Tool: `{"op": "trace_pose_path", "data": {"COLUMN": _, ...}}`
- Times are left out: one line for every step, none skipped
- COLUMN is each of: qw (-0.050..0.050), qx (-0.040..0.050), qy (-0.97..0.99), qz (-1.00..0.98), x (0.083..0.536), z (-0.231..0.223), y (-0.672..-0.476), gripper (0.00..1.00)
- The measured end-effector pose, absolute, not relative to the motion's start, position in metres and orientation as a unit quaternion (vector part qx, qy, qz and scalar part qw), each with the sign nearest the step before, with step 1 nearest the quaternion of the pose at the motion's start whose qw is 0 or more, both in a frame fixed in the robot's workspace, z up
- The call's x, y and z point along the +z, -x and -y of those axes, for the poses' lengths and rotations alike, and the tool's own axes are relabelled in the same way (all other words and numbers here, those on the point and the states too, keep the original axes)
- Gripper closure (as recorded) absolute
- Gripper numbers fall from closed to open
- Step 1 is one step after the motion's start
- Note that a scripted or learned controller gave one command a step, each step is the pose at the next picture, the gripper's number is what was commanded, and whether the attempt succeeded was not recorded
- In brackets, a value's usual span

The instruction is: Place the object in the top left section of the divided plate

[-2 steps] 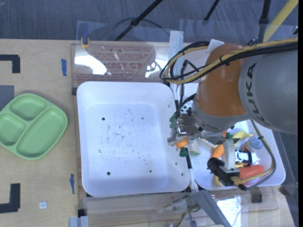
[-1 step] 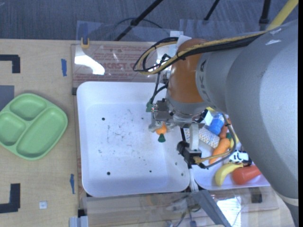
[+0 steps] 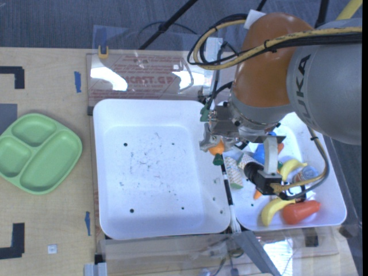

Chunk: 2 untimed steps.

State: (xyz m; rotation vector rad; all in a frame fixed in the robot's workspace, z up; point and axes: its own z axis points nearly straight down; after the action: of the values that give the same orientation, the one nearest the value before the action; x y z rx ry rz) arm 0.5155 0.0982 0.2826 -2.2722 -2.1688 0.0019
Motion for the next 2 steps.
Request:
{"op": "trace_pose_path", "data": {"qw": 0.001, "qx": 0.0006, "qy": 0.766, "qz": 0.642, "x": 0.0937, "z": -0.1144, "y": -0.4933, "gripper": 1.00}}
{"op": "trace_pose_path", "data": {"qw": 0.003, "qx": -0.0038, "qy": 0.763, "qz": 0.646, "x": 0.0959, "z": -0.1215, "y": -0.4941, "gripper": 0.00}}
